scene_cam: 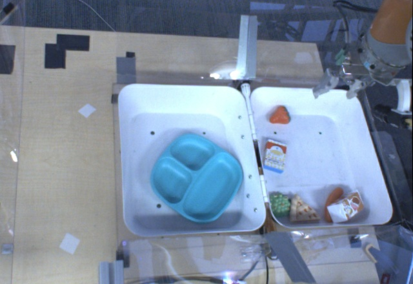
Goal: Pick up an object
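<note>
Pale wooden surface (58, 147) bore two white bins. Gripper (339, 86) hovered open over right bin's (371, 147) far edge, holding nothing. Small carton (275, 155) lay mid-bin, label unreadable; blue divided plate (197, 176) in left bin (135, 147).

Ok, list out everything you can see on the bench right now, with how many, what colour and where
Bins: 2, white, side by side on the bench.
Divided plate: 1, blue, in the left bin.
Small rounded item: 1, orange-red, upper part of the right bin.
Small carton: 1, white with red and yellow print, middle-left of the right bin.
Green item: 1, near edge of the right bin.
Pizza-slice toy: 1, tan, beside the green item.
Orange item: 1, lower right of the right bin.
White packet: 1, lower right corner.
Gripper: 1, grey, above the right bin's far right corner.
</note>
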Robot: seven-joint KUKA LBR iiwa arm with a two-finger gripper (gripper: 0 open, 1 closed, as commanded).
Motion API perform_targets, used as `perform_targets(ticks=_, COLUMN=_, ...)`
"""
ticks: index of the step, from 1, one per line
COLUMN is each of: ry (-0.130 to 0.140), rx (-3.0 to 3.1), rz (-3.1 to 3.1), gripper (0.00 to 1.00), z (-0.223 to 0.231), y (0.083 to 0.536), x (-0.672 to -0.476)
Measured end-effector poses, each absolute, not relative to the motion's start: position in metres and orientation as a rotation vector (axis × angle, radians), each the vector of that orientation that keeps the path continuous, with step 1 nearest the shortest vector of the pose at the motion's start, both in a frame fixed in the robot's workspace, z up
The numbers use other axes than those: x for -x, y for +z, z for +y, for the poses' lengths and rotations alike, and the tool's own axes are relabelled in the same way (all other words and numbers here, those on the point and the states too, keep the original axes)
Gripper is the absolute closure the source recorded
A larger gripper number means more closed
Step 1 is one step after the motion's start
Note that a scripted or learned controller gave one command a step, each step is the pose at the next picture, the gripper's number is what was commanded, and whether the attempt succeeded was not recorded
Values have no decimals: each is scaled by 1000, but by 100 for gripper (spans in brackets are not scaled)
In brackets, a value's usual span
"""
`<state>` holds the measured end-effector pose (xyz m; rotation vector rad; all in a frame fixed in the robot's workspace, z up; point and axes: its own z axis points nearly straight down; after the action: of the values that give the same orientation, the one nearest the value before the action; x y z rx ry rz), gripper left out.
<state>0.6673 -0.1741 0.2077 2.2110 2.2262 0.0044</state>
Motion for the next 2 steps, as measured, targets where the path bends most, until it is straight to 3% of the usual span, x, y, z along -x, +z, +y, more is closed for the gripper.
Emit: perform_targets(ticks=2, ry=6, rx=-2438, rz=1975, gripper=0, z=-88, y=87, x=-671)
